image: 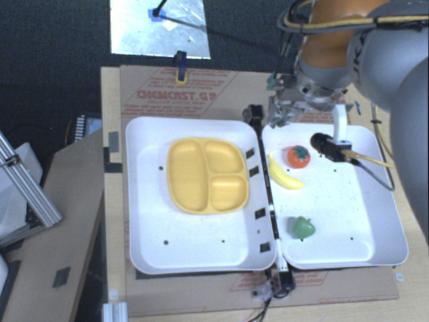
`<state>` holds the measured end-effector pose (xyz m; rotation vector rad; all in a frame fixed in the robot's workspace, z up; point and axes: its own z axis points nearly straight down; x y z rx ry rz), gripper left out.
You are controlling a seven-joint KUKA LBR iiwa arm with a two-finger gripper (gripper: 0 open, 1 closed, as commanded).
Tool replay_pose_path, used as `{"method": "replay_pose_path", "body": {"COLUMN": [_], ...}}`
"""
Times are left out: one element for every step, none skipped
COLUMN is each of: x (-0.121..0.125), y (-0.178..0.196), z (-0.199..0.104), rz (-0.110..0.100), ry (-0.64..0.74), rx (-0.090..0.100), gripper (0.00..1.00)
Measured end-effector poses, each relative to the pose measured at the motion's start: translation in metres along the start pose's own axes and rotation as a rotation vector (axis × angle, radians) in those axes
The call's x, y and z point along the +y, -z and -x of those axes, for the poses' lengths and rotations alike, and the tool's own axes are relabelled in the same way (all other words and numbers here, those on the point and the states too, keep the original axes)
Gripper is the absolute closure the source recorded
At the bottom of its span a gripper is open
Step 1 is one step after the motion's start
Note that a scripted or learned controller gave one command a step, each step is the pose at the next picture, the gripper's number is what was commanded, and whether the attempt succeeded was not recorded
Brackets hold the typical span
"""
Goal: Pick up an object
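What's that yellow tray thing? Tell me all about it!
The yellow tray is a shallow plate that looks like plastic, with rounded corners and three sections: one large one on the view's left and two smaller ones on the right. It lies flat in the middle of the left white bin, turned slightly. Its sections hold nothing.

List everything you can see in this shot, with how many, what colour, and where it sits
bins: two, white, side by side on the bench
divided tray: one, yellow, middle of the left bin
tomato: one, red with green top, upper part of the right bin
banana: one, yellow, right bin, just below and left of the tomato
green fruit: one, green, lower left of the right bin
cardboard sheet: one, tan with red print, under the bins
arm: one, grey with orange band, reaching in from the right
gripper: one, above the right bin's top left corner
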<state>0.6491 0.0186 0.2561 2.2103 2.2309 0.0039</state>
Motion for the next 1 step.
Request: {"method": "replay_pose_path", "body": {"x": [0.0046], "y": [-0.0117], "z": [-0.0623], "rz": [0.0], "ry": [0.0], "rx": [0.0], "gripper": [1.0]}}
